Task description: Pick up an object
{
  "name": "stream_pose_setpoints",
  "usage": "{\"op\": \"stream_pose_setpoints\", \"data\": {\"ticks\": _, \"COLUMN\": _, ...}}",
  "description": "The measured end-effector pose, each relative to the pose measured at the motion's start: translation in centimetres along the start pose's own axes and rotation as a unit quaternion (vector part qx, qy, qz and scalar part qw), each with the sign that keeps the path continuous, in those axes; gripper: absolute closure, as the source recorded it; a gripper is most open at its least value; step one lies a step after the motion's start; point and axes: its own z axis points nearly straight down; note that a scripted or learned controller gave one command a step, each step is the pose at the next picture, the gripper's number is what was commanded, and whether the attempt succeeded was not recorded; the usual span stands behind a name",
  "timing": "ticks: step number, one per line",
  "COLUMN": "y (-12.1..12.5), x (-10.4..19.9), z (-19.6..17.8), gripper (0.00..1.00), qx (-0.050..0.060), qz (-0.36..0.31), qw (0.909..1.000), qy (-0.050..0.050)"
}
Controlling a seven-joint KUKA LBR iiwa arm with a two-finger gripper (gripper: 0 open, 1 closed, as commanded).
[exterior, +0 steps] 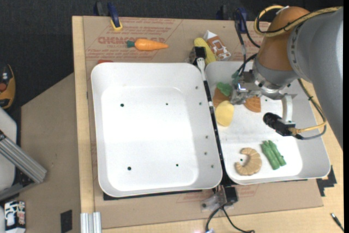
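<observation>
Hand (238, 91) sits low in the right bin (311, 166), near its upper-left corner, among a cluster of toy foods; can't tell whether it's spread or pinching anything, the wrist blocks it. Just left of the hand: a green leafy piece (224, 88) and a brown piece (218, 97) under it; just below-left, a pale yellow lemon-like item (224, 113). To the hand's right, an orange-brown slice (252, 103), partly under the arm. Lower in the same bin, a croissant (248, 161) w/ a green bundle, prob. asparagus (272, 154), just beside it on the right. Left bin (147, 128) touches the right bin along the middle edge. On the counter (87, 52) behind the bins: a carrot (146, 45) near the left bin's far edge, and a banana (202, 47) beside a small carton (216, 47) near the seam. Blue clamps (114, 16) at the counter's far edge.
</observation>
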Motion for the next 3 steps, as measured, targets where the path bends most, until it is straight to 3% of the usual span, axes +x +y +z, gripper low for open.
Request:
{"op": "stream_pose_setpoints", "data": {"ticks": 2, "y": 1.8, "x": -0.2, "z": 0.2, "gripper": 1.00, "qx": 0.006, "qz": 0.001, "qw": 1.0000, "qy": 0.001}}
{"op": "stream_pose_setpoints", "data": {"ticks": 3, "y": 4.0, "x": -2.6, "z": -0.4, "gripper": 1.00, "qx": 0.020, "qz": 0.003, "qw": 0.9998, "qy": 0.004}}
